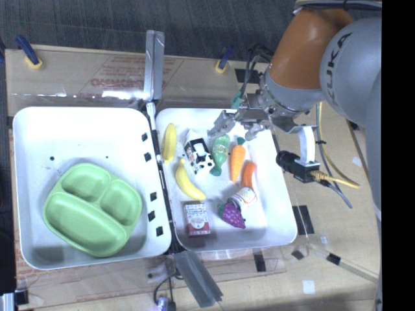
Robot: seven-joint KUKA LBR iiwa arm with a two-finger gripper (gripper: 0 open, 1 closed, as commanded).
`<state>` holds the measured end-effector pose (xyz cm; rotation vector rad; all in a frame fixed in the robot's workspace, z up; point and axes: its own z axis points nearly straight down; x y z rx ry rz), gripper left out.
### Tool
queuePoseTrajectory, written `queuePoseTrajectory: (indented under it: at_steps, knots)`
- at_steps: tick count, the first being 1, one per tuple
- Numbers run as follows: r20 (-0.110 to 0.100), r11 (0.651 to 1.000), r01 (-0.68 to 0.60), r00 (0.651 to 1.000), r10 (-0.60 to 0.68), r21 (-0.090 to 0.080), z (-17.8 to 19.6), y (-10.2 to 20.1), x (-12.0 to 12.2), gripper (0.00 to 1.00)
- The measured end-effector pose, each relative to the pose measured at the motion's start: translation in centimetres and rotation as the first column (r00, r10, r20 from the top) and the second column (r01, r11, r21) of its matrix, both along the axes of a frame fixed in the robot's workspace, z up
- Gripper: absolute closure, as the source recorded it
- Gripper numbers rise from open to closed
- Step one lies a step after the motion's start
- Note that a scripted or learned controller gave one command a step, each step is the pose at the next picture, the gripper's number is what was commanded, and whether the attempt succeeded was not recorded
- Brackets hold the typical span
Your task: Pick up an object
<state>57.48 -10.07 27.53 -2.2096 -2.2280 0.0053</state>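
Camera view shows the gripper [238, 126] with fingers spread, empty, above the green toy [222, 149] in the right bin [280, 229]; it looks light, rigid, slippery, best pinched across its narrow middle.

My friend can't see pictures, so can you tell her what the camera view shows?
A grey robot arm's two-finger gripper hovers with its fingers spread over the right white bin, which holds toy food: two yellow bananas, an orange carrot, purple grapes, a small black-and-white cow and a red carton. The left white bin holds a green divided plate.
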Motion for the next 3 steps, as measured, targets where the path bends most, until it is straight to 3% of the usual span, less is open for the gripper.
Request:
queuePoseTrajectory:
  at_steps: [1,2,3]
  knots:
    - [0.003,0.998,0.055,0.998,-0.055,-0.002,-17.3,0.6,5.2,0.00]
    - [0.000,0.999,0.051,0.999,-0.051,-0.001,-16.3,0.6,5.2,1.00]
    - [0.005,0.998,0.064,0.998,-0.064,0.000,-8.2,7.1,4.0,1.00]
